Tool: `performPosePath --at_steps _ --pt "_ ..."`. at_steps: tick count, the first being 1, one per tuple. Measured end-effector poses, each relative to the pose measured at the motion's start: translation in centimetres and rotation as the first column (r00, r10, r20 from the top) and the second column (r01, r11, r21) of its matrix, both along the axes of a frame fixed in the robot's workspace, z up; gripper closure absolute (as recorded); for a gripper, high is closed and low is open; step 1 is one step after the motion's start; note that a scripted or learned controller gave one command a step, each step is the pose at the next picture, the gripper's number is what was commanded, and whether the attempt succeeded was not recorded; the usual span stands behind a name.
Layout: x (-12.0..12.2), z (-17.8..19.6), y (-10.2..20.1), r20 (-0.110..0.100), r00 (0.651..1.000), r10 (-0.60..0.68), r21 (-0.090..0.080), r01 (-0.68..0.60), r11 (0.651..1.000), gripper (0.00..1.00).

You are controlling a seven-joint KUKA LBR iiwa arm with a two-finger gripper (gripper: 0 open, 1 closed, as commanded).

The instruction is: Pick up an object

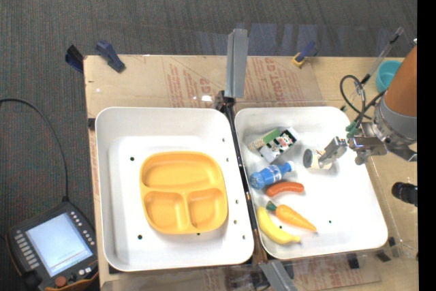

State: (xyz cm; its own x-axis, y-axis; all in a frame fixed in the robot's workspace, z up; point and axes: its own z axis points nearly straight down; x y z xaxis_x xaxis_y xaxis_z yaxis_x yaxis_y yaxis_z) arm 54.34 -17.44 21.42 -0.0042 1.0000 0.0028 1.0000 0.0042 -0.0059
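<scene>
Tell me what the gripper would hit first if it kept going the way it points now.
The gripper points leftward into the right white bin. First in line looks to be the small dark round object just beyond its tip, though depth is unclear from above; it may pass over it.

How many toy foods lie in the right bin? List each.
3: the sausage mid-bin, the carrot below it, the banana at the near-left corner. None seem hidden.
</scene>
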Motion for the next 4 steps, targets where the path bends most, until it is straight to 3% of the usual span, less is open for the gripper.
performPosePath --at_steps 1,2,3,4 --pt "-4.6 -12.3 7.7 0.008 0.978 0.208 -0.002 -0.208 0.978 0.0" --pt "-4.4 -11.4 7.7 0.01 0.979 0.202 0.004 -0.202 0.979 1.0" --pt "-4.4 -11.4 7.7 0.01 0.979 0.202 0.004 -0.202 0.979 0.0" --pt "0.3 -12.8 7.7 0.001 0.979 0.203 0.0 -0.203 0.979 0.0"
